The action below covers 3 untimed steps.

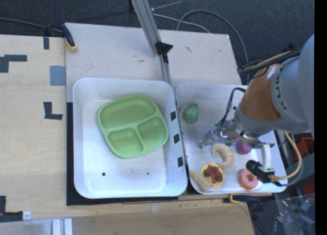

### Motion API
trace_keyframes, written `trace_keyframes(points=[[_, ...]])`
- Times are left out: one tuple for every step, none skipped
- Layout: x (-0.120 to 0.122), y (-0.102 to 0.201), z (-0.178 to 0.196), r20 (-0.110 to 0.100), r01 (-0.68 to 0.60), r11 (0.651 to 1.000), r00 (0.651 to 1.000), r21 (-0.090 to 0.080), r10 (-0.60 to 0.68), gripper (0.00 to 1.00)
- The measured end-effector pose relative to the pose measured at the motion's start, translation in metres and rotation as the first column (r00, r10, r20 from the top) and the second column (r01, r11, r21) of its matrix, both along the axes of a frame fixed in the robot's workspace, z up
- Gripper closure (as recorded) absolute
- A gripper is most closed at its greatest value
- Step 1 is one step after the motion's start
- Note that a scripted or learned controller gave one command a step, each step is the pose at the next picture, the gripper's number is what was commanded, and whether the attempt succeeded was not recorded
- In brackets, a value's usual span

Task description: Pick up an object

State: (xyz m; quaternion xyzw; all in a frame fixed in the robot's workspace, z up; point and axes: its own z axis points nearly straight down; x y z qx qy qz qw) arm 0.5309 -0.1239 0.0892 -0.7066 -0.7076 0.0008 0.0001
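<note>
My gripper (208,139) hangs low over the middle of the right bin (204,95), with the arm reaching in from the right. A tan croissant (224,154) lies just right of and below it, very close. At the bin's upper left, apart from the gripper, sits a small green round toy (191,113). A pizza slice with red topping (211,174) and a pink donut (248,180) lie along the front wall. A purple piece (243,147) peeks out beside the wrist, partly hidden. I see nothing held in the gripper.
The left bin (82,142) holds a green divided plate (134,125). A grey metal pole (148,19) slants down to the back wall between the bins. Bare floor shows in the right bin's back part.
</note>
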Motion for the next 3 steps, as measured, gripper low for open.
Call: trace_keyframes(points=[[0.0, 0.001, 0.01, -0.001, 0.0, 1.0, 1.0, 0.002, 0.0, 1.0], [0.007, -0.002, 0.07, 0.006, 0.0, 1.0, 1.0, 0.0, 0.0, 1.0], [0.008, -0.002, 0.12, 0.006, 0.0, 1.0, 1.0, 0.0, 0.0, 1.0]])
